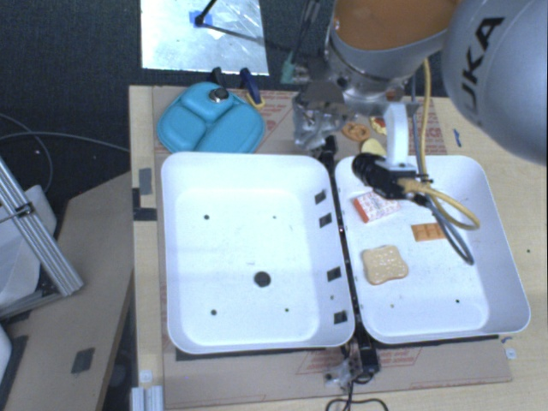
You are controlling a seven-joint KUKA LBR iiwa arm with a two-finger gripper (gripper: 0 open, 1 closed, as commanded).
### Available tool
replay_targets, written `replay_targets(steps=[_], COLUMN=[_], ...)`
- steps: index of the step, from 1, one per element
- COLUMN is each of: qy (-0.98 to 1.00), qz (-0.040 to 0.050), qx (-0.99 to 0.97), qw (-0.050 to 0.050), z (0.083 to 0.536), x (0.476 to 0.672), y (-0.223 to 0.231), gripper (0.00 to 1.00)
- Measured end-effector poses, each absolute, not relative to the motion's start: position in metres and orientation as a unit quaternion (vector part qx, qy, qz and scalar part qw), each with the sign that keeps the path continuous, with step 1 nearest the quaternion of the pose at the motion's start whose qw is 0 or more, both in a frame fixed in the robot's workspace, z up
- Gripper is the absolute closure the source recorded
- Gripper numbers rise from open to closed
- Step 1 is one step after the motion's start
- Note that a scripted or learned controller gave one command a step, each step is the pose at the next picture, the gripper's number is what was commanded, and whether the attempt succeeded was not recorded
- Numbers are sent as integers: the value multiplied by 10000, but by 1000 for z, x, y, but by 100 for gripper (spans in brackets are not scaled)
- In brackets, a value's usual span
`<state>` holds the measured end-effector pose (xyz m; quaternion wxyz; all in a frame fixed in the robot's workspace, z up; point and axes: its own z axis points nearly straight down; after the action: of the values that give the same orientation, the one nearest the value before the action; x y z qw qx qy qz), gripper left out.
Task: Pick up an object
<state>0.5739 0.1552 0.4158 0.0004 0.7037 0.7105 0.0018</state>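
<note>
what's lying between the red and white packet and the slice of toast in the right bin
In the camera view, nothing: bare white bin floor separates the red and white packet from the toast slice. The small orange cracker sits off to the side.

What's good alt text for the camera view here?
A grey arm with an orange band reaches in over the far edge of the right bin, which holds a slice of toast, a red-and-white packet and a small orange cracker. A blue divided tray sits behind the left bin.

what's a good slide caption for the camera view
KUKA arm reaching over the right bin, which holds a toast slice, red packet and orange cracker.
</note>
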Motion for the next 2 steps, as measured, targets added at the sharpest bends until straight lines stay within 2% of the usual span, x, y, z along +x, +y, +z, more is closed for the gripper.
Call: replay_targets(steps=[1, 2], qy=[7101, 7062], qz=[25, -25], qx=[7041, 7080], qw=[6, -14], z=[396, 369], x=[606, 542], y=[223, 161], gripper=[100, 100])
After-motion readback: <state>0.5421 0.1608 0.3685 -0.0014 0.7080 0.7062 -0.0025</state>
